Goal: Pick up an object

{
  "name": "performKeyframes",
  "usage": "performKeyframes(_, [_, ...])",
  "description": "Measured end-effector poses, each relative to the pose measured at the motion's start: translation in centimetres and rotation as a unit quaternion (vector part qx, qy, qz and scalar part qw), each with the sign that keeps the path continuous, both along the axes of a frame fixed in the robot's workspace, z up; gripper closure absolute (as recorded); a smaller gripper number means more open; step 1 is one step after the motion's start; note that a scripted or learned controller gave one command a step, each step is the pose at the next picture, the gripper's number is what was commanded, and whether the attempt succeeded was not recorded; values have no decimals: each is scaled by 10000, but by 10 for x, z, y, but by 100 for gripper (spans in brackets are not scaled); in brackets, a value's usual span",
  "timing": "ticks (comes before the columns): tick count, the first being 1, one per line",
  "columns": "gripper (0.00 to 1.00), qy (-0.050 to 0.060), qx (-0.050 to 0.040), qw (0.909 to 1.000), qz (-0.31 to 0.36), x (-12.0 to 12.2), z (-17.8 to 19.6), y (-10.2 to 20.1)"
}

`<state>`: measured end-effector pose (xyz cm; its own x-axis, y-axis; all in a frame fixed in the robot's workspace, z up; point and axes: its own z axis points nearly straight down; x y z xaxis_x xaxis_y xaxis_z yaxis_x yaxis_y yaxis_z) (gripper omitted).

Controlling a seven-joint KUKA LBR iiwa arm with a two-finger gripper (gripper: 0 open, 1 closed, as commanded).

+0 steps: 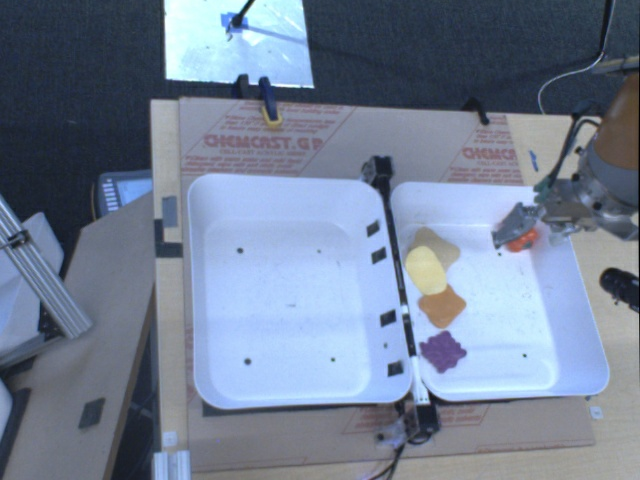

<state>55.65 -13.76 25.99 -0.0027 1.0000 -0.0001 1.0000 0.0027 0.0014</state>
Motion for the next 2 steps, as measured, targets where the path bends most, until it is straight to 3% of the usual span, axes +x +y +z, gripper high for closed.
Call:
performKeyframes(1, [0,-99,-44,9999,6,50,150,-49])
performKeyframes(2, [0,-94,-22,9999,36,75,284,-7])
